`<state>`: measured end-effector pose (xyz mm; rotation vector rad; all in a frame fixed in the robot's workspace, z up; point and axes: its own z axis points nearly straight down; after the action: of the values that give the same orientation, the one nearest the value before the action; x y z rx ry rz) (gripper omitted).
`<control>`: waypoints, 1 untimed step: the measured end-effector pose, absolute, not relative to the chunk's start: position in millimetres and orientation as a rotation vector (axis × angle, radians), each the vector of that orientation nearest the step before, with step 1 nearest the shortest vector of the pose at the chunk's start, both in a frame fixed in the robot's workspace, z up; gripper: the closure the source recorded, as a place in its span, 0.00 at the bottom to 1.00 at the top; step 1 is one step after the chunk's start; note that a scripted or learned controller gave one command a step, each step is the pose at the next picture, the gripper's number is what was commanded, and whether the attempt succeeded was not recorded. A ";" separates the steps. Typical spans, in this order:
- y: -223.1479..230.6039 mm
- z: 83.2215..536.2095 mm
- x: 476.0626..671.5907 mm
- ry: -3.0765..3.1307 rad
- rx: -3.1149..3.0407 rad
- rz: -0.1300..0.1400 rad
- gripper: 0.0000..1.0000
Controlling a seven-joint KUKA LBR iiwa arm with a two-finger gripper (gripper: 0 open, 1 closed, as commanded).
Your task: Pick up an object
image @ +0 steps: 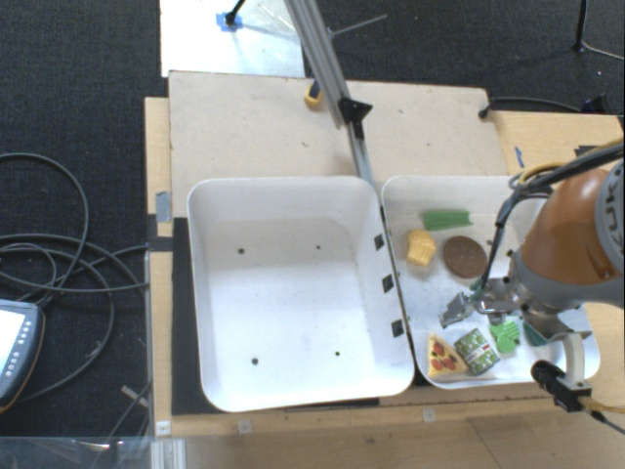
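Seen from above at a slant, two shallow white bins sit side by side on a bench. The left bin is seen with a bare floor marked by a few dark dots. The right bin is shown holding a scatter of small objects: a green flat piece near the far wall, a yellow corn-like toy just below it, and a brown round disc beside that. Nearer the front wall, a pizza-slice toy is seen touching a small green-labelled can, with a bright green block just to their right. The grey and orange arm is extended in from the right over this bin, and its gripper is poised above the can and pizza slice. Whether it is wide or narrow cannot be told, and nothing can be seen held.
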<state>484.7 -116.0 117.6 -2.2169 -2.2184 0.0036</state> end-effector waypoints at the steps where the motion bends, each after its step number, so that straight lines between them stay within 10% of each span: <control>1: -115.6 89.0 484.6 -2.220 -2.219 0.001 0.00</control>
<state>484.6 -115.6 89.0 -2.2189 -2.2204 0.0010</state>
